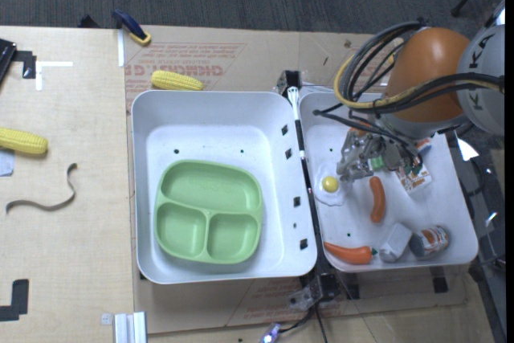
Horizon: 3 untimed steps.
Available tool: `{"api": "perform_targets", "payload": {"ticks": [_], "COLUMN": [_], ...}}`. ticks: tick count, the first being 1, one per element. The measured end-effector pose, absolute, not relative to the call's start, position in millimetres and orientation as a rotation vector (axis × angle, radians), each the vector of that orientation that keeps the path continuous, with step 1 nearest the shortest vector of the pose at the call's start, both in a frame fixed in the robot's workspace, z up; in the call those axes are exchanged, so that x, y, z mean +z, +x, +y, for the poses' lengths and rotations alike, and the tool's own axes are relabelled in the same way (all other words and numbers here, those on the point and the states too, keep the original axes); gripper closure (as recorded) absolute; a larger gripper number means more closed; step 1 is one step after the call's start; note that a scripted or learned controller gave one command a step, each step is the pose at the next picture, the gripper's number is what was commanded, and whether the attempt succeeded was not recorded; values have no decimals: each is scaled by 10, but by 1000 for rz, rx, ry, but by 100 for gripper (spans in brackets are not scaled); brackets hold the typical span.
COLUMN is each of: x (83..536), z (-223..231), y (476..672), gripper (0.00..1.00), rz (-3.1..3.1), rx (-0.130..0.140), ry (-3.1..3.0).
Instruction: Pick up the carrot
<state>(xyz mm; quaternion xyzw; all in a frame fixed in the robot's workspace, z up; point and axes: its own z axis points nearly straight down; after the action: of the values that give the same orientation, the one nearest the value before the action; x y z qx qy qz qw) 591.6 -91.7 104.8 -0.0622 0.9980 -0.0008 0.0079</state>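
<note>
The carrot (348,253) lies flat along the near wall of the right bin (462,197), towards its left corner, orange with a green tip pointing right. Just beside that tip sit a small pale block (394,241) and, further right, a can (431,240) tipped on its side. Above them, mid-bin, a sausage (376,198) lies roughly upright in the view, apart from the carrot. To its left rests a fried egg (329,186) with a yellow yolk, close to the wall shared with the other bin.

The gripper (351,161) hangs over the upper middle of the right bin, near the egg and well away from the carrot; whether it is spread or closed cannot be told from here, and nothing shows in its grasp. A small printed packet (414,175) lies just right of it. The arm's orange band (430,72) and looped black cables (369,60) sit above it.

The left bin (152,197) holds a green plate (210,211) with 3 compartments. On the bench lie 2 corn cobs (176,80) (22,142), a curled brown strip (48,197) and a blue clamp (131,25)
</note>
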Motion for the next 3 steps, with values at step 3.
{"api": "perform_targets", "payload": {"ticks": [3], "x": [1917], "z": [-614], "y": [5252], "gripper": [0], "rz": [3078], "rx": [-1], "ry": [-607]}}
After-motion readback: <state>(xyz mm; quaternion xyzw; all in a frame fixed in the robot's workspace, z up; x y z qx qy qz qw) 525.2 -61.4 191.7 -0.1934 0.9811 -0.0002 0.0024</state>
